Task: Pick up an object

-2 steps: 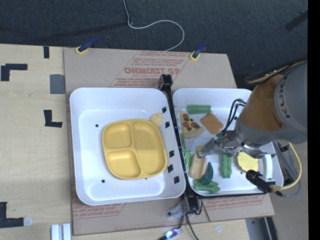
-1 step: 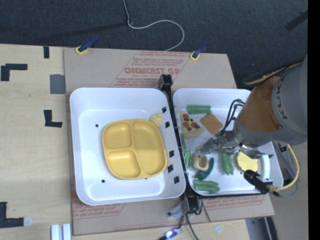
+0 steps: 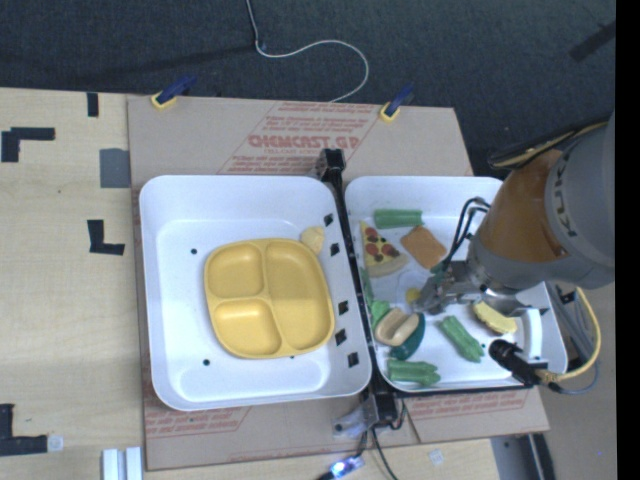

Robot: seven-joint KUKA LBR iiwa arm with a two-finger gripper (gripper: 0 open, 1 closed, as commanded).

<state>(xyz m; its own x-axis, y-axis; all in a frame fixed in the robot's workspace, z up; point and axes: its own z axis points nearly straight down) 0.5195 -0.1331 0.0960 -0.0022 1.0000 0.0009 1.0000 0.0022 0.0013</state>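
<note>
The gripper (image 3: 437,293) hangs low over the right bin (image 3: 487,373), seemingly targeting toy food at its 7 o'clock; I cannot tell its opening

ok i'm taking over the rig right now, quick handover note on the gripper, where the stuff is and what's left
Gripper: low inside the right bin; nothing visibly between its fingers, and whether they are open or shut cannot be told.
Things in the right bin: pizza slice, brown toast piece, green pieces, a bun-like item, banana piece.
Left bin: yellow divided plate and a small pale item by its upper right corner.
Done: arm is down among the objects.
Left: grasp one object and lift it.
</note>
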